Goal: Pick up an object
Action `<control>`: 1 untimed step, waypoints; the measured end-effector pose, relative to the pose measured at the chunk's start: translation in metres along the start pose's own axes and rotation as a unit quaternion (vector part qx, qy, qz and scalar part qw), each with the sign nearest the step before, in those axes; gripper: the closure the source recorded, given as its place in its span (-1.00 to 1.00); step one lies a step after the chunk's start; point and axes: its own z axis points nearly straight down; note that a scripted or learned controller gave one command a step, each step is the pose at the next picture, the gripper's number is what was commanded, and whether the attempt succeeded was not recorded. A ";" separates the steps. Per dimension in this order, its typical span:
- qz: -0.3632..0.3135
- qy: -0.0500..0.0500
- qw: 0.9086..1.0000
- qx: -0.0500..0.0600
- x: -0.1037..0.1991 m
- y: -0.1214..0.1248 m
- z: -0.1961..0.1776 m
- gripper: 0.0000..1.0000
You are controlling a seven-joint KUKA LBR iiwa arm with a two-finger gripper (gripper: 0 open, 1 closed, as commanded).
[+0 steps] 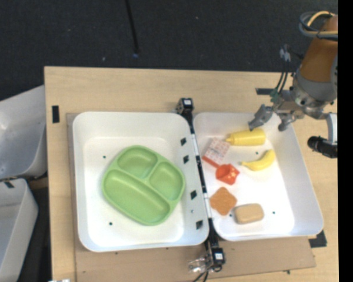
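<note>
My gripper [272, 120] hangs open above the far edge of the right bin [294, 216], with nothing between its fingers. Just below and left of it lies a yellow mustard bottle [246, 138]. A yellow banana [259, 161] rests a little nearer, below the bottle. A small red-and-white packet [216, 151] and a red piece [226, 173] lie toward the bin's left side. Near the front sit an orange cracker-like square [223, 200] and a tan bread roll [248, 213].
The left bin [88, 228] holds a green divided plate [143, 184]. A black-clipped divider [195, 175] runs between the bins. The grey arm with its orange band [317, 63] stands at the back right.
</note>
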 end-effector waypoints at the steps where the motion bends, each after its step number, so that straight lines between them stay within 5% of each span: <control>1: 0.002 0.000 1.000 0.000 -0.010 0.005 0.050 -1.00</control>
